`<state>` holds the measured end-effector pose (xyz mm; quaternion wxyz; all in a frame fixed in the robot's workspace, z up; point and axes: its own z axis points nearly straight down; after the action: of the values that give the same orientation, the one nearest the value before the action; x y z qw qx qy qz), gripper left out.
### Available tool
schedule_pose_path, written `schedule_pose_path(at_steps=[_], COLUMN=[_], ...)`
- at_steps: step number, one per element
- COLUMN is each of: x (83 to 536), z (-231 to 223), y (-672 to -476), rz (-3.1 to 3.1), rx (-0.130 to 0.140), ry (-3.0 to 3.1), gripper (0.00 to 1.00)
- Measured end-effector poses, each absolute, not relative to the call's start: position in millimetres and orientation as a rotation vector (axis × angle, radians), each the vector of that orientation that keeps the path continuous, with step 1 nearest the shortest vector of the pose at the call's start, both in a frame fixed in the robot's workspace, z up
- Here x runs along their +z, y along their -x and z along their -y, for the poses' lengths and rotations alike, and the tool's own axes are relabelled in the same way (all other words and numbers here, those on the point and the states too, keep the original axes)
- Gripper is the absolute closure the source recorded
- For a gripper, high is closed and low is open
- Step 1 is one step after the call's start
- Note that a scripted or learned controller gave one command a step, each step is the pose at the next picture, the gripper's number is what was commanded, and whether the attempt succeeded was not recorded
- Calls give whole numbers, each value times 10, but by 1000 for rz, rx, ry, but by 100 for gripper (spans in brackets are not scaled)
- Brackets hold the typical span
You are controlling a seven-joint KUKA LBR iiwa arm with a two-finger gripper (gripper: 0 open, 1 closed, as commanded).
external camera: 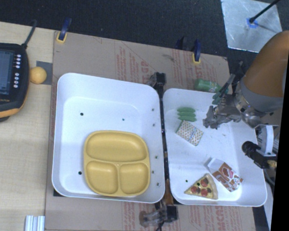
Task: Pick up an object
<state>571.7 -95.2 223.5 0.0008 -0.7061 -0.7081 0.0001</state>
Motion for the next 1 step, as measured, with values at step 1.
schedule_pose_path(at_steps=[1], x=[2194], z=[1321], y=[-5833], rz=[2222], rx=[1], ry=[2219], gripper=[100])
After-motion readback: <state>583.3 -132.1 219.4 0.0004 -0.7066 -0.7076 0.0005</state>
